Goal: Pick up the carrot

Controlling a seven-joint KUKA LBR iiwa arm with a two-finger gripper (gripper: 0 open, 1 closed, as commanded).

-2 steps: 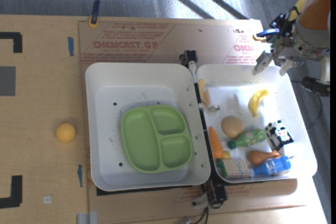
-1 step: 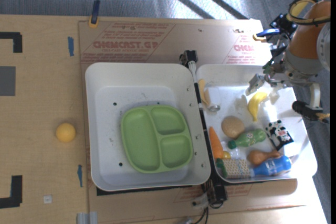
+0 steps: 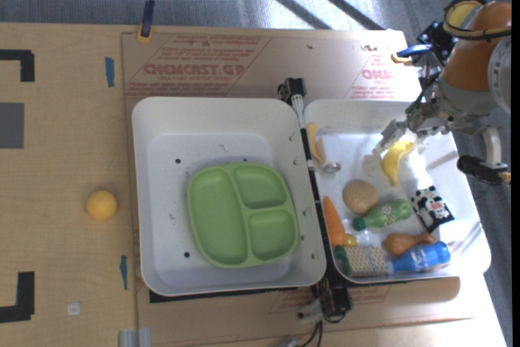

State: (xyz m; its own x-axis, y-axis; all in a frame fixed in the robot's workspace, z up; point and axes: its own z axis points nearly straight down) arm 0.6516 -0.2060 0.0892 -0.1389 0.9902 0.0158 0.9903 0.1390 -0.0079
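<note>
While the slim orange carrot (image 3: 333,222) is lying against the right bin's left wall, the two-finger gripper (image 3: 404,136) is hovering well apart near the yellow banana (image 3: 395,160) — grip state indeterminate — so approach should be running lengthwise along that wall.

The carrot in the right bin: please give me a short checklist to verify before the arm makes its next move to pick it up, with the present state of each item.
1. Carrot located: ok, it lies along the left wall of the right bin.
2. Carrot free on top: ok, nothing covers it.
3. Room beside it: not ok, the wall is on one side, the potato and green bottle close on the other.
4. Gripper above the carrot: not ok, it is over the banana, near the bin's far side.
5. Jaws ready: cannot tell.
6. Green tray out of the way: ok, it sits in the left bin.
</note>
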